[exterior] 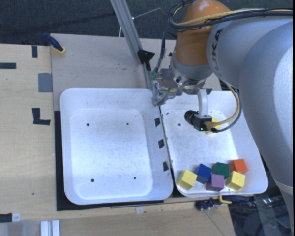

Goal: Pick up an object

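Six coloured blocks [219, 170] crowd the right bin [196, 146].

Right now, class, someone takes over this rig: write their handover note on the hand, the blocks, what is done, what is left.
Hand: over the far end of the divide between the bins, holding no block in view.
Blocks: all at the near end of the right bin: yellow block, blue block, green block, orange block, purple block, second yellow block.
Done: nothing lifted.
Left: reach the cluster, grasp one, lift.
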You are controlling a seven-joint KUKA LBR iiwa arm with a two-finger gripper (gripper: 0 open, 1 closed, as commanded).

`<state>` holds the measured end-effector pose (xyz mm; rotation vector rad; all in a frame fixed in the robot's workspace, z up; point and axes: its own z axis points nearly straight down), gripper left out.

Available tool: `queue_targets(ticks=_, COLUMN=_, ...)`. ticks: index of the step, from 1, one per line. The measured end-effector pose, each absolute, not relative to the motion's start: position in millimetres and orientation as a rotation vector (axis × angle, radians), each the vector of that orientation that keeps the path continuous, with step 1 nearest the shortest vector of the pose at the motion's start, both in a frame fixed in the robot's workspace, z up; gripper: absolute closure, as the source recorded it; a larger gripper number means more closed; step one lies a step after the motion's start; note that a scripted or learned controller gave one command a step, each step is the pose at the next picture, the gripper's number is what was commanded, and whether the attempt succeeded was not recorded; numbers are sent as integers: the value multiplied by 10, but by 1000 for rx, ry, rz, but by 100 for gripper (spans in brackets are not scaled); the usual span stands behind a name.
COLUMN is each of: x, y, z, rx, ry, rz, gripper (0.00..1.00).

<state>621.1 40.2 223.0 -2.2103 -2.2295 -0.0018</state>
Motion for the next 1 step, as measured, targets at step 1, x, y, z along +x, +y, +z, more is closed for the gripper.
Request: queue_targets(ticks=1, x=6116, y=911, z=2395, rx=-2211, ry=-2229, rz=-2, gripper=100)
